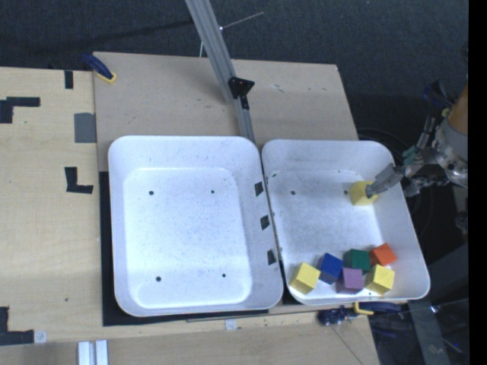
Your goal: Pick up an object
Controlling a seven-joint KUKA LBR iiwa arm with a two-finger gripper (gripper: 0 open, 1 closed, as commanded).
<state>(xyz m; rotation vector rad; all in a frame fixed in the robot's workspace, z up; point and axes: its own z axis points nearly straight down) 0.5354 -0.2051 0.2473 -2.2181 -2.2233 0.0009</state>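
A: Where the right bin (396, 226) meets its far right rim, the gripper (373, 189) is touching a yellow block (360, 195); grip unclear.
B: Room?
A: Mid-floor is lying open. Six blocks (346, 268) are crowding the near edge. Left bin (122, 226) is sitting alongside.

Two white bins, left bin (183, 147) and right bin (319, 154), both speckled with fine dark dots. In the right one, a yellow block (361, 194) near the grey gripper (374, 186); lower down, another yellow cube (306, 277), a blue cube (331, 267), a green cube (356, 259), a purple cube (352, 279), an orange-red cube (383, 254) and one more yellow cube (383, 278). Pale wood bench (167, 90) with black tape marks and a grey patch (84, 127). Silver-grey pole (213, 36) with a black clamp (240, 87)
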